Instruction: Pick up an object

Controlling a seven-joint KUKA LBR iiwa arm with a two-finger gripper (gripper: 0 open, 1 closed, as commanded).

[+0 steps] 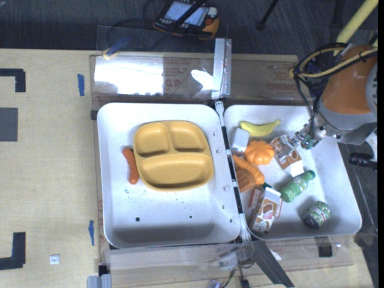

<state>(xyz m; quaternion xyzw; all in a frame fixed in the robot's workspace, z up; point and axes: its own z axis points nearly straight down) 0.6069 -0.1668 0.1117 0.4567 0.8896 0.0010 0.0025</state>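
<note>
Carton (267, 209) nearest: light, stiff, crushable, so I would grip its flat sides; my pincer (305, 138), state untellable, hovers above

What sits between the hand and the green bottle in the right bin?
Nothing visible blocks it. The hand hovers at the right bin's upper right, beside a small brown carton. The green bottle lies just below that carton, open from above.

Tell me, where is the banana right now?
In the camera view, the banana lies in the right bin, near its far edge, just beyond the small orange pumpkin and left of the gripper.
</note>
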